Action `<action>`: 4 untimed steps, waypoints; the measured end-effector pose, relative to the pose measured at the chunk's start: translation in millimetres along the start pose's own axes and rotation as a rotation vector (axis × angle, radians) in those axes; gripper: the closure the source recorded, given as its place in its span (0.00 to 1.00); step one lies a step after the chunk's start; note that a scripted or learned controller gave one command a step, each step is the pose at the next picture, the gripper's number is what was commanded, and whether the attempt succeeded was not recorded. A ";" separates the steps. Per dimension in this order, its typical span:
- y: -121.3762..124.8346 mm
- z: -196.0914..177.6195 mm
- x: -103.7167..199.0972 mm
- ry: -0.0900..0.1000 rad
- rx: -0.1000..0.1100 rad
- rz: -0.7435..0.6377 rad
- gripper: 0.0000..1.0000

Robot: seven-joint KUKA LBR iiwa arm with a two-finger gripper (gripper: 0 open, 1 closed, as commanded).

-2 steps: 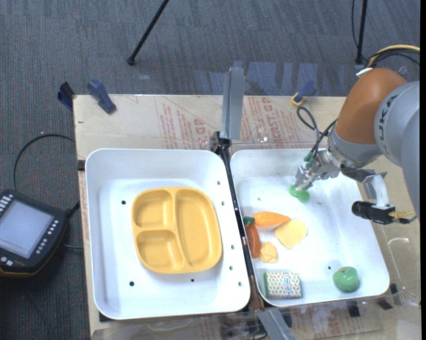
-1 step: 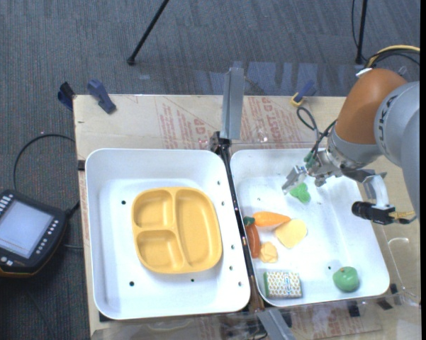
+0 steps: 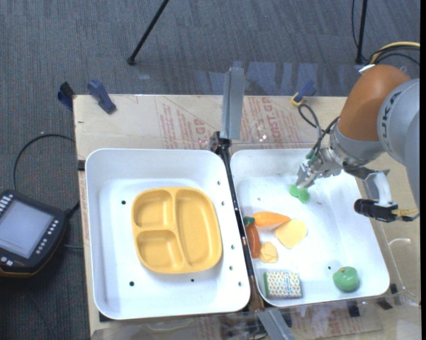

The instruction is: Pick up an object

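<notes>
Setting: grey carpeted floor; plywood bench bearing two shallow white bins.

Left bin: glossy yellow three-compartment tray, rounded corners, hard plastic by the look.

Right bin, clockwise: small green object at 12 o'clock; round green fruit-like piece at 5; speckled rectangular block at 7; orange carrot-shaped piece, pale yellow wedge and smaller tan piece toward 9.

Gripper: poised directly over the small green object, tips at or touching it; finger spread cannot be told.

Step, as judged: closing in on the grasp. Next move calls for a firm close on that small, likely smooth piece, then a straight lift.
</notes>
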State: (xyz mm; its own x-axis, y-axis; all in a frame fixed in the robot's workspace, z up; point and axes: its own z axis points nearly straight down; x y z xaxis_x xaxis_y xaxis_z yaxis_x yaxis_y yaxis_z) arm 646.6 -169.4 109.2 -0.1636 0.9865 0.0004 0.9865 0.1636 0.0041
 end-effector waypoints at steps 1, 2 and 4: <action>-9.4 23.1 -40.2 -0.001 0.005 0.058 1.00; -5.3 21.9 -16.4 0.002 0.006 0.166 1.00; -4.8 12.0 -15.9 0.002 0.007 0.165 0.00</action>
State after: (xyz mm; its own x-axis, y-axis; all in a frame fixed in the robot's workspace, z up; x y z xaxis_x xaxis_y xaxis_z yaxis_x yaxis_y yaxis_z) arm 644.5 -185.9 97.2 0.0003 1.0000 0.0029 1.0000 -0.0003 -0.0031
